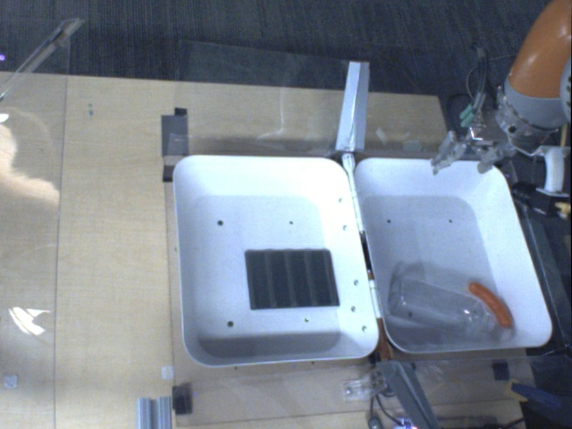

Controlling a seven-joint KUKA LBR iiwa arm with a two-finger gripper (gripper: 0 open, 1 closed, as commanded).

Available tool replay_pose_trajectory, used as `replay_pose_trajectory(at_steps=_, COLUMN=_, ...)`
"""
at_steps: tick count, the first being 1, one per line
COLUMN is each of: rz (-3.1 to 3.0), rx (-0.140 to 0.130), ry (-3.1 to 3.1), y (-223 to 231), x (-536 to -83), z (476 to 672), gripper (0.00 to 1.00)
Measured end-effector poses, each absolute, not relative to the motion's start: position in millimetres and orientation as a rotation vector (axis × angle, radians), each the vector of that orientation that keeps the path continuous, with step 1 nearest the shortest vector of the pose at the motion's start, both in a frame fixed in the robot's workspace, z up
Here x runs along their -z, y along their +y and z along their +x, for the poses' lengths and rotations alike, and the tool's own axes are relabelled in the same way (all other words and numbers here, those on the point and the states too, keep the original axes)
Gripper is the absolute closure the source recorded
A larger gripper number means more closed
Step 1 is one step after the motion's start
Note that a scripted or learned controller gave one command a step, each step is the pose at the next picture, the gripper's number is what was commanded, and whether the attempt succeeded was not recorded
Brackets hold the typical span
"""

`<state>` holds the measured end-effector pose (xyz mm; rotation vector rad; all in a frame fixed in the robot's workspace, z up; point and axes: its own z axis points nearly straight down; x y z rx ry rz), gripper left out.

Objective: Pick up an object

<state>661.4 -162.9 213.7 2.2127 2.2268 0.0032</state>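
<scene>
A clear plastic bottle lies on its side in the near part of the right bin. An orange sausage-shaped piece rests against the bottle's right end. A dark ribbed rectangular pad lies flat in the middle of the left bin. My gripper hangs over the far right rim of the right bin, well away from the bottle and the orange piece. Its fingers are spread apart with nothing between them.
A metal post stands upright at the back where the two bins meet. Cables and fittings run along the right side of the right bin. The wooden bench stretches out to the left of the bins.
</scene>
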Motion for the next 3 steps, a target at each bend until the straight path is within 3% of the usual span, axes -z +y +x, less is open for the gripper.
replay_pose_trajectory(at_steps=1, rz=2.246, rx=-0.002, ry=2.195, y=-200, x=-98, z=582.4, gripper=0.0)
replay_pose_trajectory(at_steps=3, rz=2.129, rx=-0.011, ry=2.292, y=-206, x=-90, z=491.7, gripper=0.0)
